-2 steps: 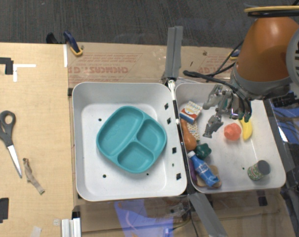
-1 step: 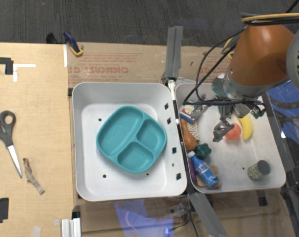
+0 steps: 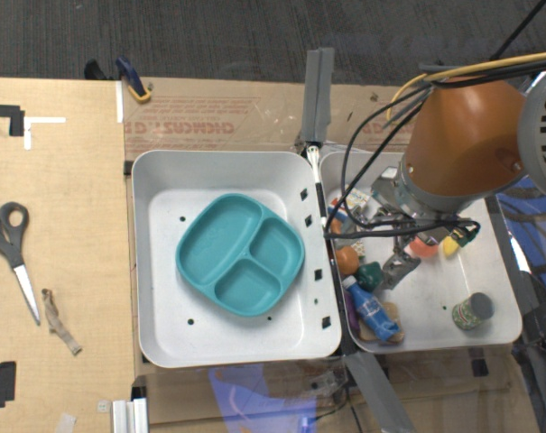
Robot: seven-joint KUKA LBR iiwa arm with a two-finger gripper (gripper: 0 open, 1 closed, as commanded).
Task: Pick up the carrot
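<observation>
Blue crinkly packet (image 3: 374, 314) and small grey-green can (image 3: 473, 310) nearest, at front of right bin (image 3: 498, 332). Just behind, against that bin's left wall: orange stub, likely the carrot (image 3: 347, 261). Probably light, rigid, smooth plastic; best pinched across the thick middle, clear of the wall. Gripper (image 3: 397, 269) low just right of it, near but apart; opening impossible to tell, nothing visibly held. Glossy teal three-part plate (image 3: 241, 255) in left bin (image 3: 155, 269). Farthest, brown cardboard (image 3: 218, 120).

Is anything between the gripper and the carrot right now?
Nothing visible. The gripper hangs over the right bin, and the carrot lies to the picture's left of it by the bin's wall. A green toy sits just below that path, beside the carrot, and might get bumped.
</observation>
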